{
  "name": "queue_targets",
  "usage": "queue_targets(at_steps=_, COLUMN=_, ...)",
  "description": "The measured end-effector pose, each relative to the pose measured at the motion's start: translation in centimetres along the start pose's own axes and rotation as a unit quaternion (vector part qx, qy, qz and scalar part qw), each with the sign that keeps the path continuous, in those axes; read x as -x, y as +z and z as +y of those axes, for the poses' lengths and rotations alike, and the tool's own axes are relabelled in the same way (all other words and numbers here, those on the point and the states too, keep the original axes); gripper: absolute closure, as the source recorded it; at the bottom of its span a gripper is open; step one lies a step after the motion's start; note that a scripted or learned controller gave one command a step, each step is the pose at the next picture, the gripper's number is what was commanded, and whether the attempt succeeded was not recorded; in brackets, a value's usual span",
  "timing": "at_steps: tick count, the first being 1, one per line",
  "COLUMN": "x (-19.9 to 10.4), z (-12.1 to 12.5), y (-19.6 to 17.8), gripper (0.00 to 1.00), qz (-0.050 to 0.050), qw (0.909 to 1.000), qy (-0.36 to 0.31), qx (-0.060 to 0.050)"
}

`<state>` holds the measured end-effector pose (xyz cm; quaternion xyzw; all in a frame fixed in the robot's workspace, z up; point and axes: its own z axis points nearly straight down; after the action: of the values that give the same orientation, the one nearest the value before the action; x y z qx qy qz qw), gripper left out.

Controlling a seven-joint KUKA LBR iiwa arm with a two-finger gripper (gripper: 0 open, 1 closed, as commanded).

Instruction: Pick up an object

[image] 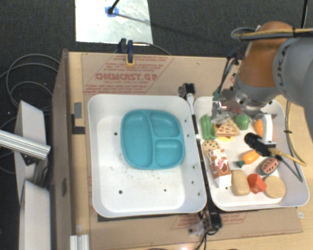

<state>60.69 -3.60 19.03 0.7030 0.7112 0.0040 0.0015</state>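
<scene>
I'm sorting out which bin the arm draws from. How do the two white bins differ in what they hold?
The left bin holds a single teal divided plate, lying flat near its middle. The right bin holds a crowded heap of small toy foods, among them a pizza slice, and the gripper hangs over its far end. Both are shallow and white.

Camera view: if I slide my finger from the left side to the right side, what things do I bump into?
White box → left bin → blue divided plate → right bin with toy food, such as the green piece, the pizza slice, the orange piece → the robot arm above it.
</scene>
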Motion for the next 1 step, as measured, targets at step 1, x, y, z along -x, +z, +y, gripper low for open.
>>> queue_targets(at_steps=1, x=6.05, z=4.21, y=3.86, gripper=1.0, qz=-0.003, qw=1.0, qy=0.006, qx=-0.002)
